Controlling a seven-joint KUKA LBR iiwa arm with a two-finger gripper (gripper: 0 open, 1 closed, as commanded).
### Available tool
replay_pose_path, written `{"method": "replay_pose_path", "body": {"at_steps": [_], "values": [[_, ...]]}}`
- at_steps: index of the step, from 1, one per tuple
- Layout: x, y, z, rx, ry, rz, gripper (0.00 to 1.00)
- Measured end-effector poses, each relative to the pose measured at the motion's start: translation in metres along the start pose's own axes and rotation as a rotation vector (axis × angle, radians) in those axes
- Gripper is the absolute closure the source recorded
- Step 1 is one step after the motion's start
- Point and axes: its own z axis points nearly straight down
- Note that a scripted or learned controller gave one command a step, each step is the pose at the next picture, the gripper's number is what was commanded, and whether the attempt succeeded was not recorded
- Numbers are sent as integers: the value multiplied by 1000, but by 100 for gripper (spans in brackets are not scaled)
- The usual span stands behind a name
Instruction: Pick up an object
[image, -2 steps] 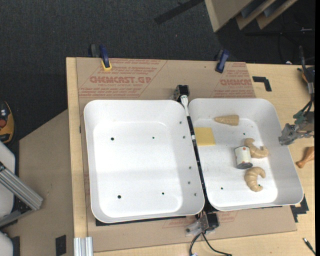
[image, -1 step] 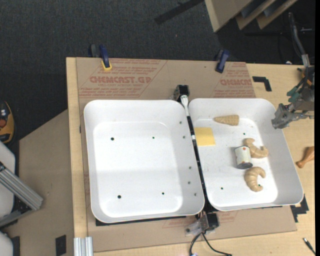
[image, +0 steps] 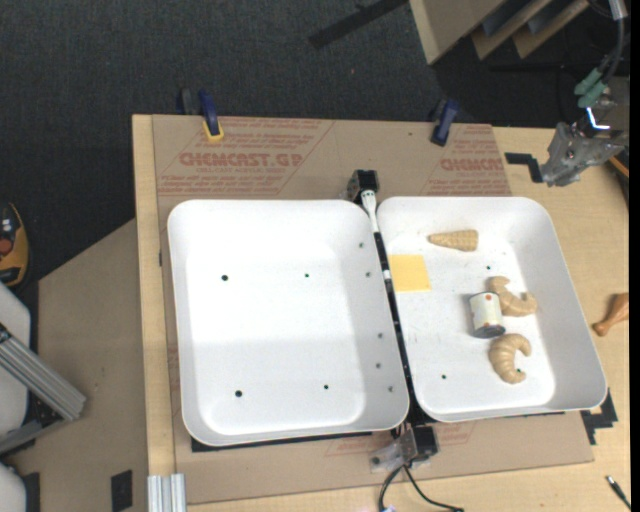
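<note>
The right bin (image: 560, 300) holds several small objects. A tan cone-shaped pastry (image: 453, 240) lies near its far side, with a flat yellow square (image: 409, 272) by the inner wall. A grey-and-white cylinder (image: 487, 314) rests against a curled tan croissant (image: 516, 299). A second croissant (image: 511, 357) lies nearer the front. A grey metal part that looks like my gripper (image: 572, 155) hangs past the bin's far right corner, well away from all the objects, with nothing visibly held.
The left bin (image: 200, 300) sits beside the right one on a brown board (image: 250, 155), which is held by blue clamps (image: 209, 110) at the back. A small orange-tan item (image: 610, 318) lies outside the right bin's right rim. Cables (image: 405, 475) trail off the front edge.
</note>
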Motion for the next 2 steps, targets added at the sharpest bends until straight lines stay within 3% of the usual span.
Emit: {"method": "replay_pose_path", "body": {"at_steps": [1,2], "values": [[82,-28,117,31,5,0,100],[177,1,39,7,7,-4,100]]}}
